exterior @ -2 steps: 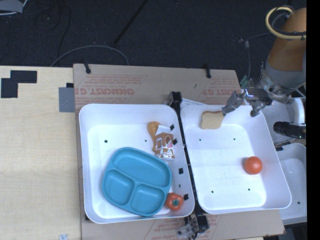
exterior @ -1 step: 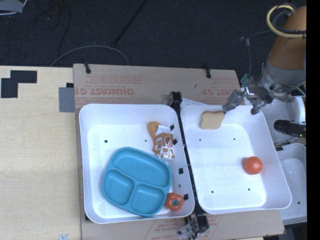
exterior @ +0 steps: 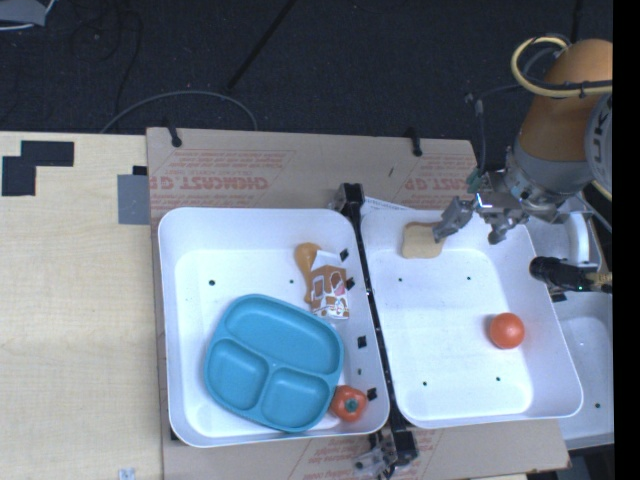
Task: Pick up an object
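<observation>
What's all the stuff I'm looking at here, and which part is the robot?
Bins: two, white, side by side on the bench; left bin, right bin.
Divided plate: one, blue, lower part of the left bin.
Small carton: one, white with brown print, left bin, just above the plate.
Wooden piece: one, tan, left bin, beside the carton's top.
Red fruit: one, left bin's near right corner, at the plate's edge.
Orange ball: one, right side of the right bin.
Bread-like piece: one, beige, right bin's far edge.
Arm: one, grey and orange, far right.
Gripper: one, grey, above the right bin's far edge, beside the bread-like piece.
</observation>
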{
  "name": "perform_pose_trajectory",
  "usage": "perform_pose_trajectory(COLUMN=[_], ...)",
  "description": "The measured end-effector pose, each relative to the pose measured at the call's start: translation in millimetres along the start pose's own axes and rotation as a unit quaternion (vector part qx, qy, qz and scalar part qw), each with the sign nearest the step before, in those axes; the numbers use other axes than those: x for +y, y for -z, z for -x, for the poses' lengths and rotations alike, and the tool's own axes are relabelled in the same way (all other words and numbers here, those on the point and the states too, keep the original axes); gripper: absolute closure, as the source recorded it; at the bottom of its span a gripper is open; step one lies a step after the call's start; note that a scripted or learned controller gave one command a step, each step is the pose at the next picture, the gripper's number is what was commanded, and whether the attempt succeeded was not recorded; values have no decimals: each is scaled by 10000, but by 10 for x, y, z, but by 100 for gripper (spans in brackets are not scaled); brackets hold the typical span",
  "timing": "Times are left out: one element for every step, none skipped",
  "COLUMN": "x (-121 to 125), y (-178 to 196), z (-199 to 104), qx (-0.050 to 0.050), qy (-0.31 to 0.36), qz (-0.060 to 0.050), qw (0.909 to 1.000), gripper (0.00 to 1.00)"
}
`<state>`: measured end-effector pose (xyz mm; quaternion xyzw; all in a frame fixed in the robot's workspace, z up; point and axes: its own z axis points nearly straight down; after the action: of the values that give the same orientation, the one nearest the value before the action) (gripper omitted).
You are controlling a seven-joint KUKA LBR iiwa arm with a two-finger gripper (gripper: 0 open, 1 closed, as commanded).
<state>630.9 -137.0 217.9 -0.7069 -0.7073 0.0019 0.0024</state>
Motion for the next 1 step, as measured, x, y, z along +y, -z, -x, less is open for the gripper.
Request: perform_pose_trajectory(x=[28], y=[-641], z=[-4], qx=[4], qy=[-6], qz=[-11], qw=[10000], gripper=[0])
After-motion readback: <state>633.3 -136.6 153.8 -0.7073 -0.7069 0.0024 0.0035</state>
